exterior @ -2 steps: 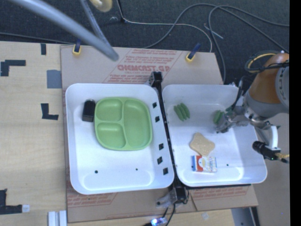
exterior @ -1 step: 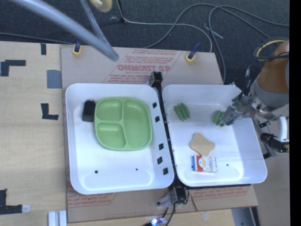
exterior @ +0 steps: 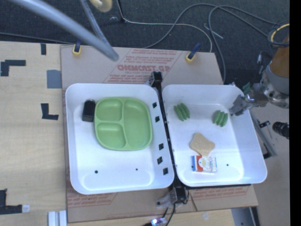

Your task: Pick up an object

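White plastic makes up both shallow bins, which sit side by side on a sheet of brown cardboard (exterior: 141, 62) printed in red, joined along a dark seam with black clips.

The left bin (exterior: 80, 173) carries a light green divided plate (exterior: 124, 124) with three compartments, lying flat in the upper middle. A small black block (exterior: 88, 110) sits just beside the plate's left edge, between the plate and the bin's left wall. The lower part of this bin is bare floor.

The right bin (exterior: 249, 168) holds four small things. A ribbed green piece (exterior: 181, 111) lies near the upper left, well clear of the walls. A second ribbed green piece (exterior: 219, 118) lies toward the upper right, near the wall. A tan sponge-like slab (exterior: 202, 144) sits around the middle, and just below it, nearly touching, is a flat white packet with red and blue print (exterior: 204, 164). Bare floor runs along the right wall and the left wall.

The gripper (exterior: 237, 105) hangs over the upper right rim of the right bin, just beside the second green piece and apart from it. Nothing shows between its tips; how wide the claw stands I cannot tell, as it is small and blurred.

Dark cables (exterior: 197, 18) trail across the floor beyond the bench.
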Tool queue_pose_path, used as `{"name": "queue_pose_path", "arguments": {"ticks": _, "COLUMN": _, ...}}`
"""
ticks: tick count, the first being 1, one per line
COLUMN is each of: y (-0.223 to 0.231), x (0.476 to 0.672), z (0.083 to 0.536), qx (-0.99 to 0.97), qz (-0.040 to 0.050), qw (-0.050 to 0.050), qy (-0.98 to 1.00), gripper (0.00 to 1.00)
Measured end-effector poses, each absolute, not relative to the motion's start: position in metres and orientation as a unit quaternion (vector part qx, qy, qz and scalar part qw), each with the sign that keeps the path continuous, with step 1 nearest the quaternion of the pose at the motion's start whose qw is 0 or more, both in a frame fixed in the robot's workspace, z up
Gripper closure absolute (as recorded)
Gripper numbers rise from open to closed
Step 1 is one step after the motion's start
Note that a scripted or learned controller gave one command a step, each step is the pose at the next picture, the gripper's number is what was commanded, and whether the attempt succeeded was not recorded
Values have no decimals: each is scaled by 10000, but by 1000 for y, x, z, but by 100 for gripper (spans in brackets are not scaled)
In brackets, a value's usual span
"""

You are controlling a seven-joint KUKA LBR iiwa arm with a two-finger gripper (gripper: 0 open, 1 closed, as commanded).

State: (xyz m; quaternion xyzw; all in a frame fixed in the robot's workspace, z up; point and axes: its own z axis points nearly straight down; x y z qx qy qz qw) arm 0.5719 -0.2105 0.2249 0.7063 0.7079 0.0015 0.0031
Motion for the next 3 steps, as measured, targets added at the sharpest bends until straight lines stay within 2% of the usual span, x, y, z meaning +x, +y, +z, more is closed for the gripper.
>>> {"name": "queue_pose_path", "arguments": {"ticks": 1, "y": -214, "x": 582, "z": 274, "qx": 7063, "qz": 12, "qw": 25, "qy": 7079, "gripper": 100}}
{"name": "queue_pose_path", "arguments": {"ticks": 3, "y": -102, "x": 595, "z": 255, "qx": 7051, "qz": -4, "qw": -9, "qy": 7091, "gripper": 100}}
